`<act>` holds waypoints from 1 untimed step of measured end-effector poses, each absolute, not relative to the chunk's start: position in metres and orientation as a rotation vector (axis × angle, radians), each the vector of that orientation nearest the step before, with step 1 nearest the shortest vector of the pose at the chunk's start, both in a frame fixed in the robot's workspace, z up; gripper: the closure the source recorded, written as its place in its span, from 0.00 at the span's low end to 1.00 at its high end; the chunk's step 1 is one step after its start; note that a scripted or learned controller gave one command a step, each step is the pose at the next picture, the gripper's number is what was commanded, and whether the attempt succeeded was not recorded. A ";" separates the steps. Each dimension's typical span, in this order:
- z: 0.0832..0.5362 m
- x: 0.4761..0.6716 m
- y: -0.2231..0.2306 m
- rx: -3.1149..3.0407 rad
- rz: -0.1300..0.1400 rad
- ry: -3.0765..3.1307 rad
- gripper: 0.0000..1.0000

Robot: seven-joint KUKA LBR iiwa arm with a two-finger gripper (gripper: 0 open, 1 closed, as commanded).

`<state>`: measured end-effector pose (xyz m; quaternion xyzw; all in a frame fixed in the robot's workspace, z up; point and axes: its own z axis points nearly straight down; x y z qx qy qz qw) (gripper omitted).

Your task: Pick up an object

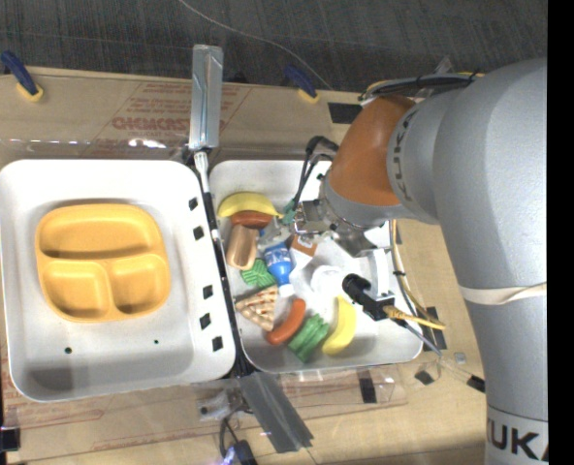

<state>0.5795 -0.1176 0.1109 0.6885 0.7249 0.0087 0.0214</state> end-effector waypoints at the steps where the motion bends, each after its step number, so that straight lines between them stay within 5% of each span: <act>1: 0.111 0.575 -0.108 2.010 0.020 2.355 0.00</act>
